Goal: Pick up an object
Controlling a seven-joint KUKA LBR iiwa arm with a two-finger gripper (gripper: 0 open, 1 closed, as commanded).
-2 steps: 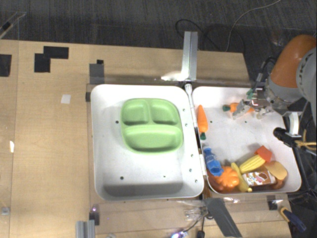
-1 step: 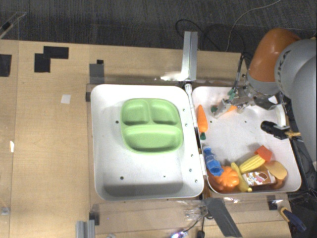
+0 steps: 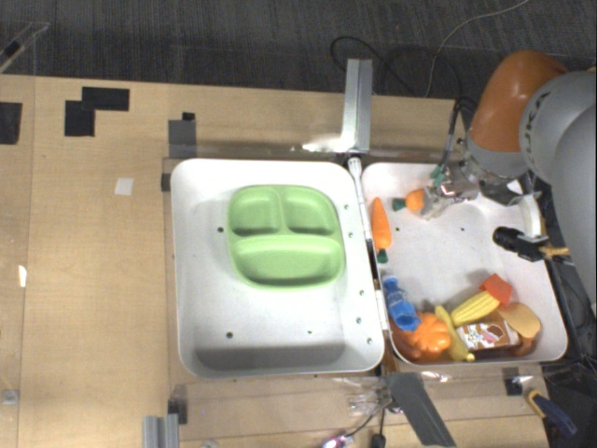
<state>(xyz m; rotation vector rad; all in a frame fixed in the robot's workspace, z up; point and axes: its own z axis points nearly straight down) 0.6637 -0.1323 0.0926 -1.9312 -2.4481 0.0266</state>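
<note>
Where gripper (image 3: 437, 197) sits, small orange obj (image 3: 413, 200) touches.

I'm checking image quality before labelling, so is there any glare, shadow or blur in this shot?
Camera view: the left bin has a soft shadow along its near wall; the green tray is evenly lit; the gripper looks slightly blurred; bright glare marks the metal post base.
</note>
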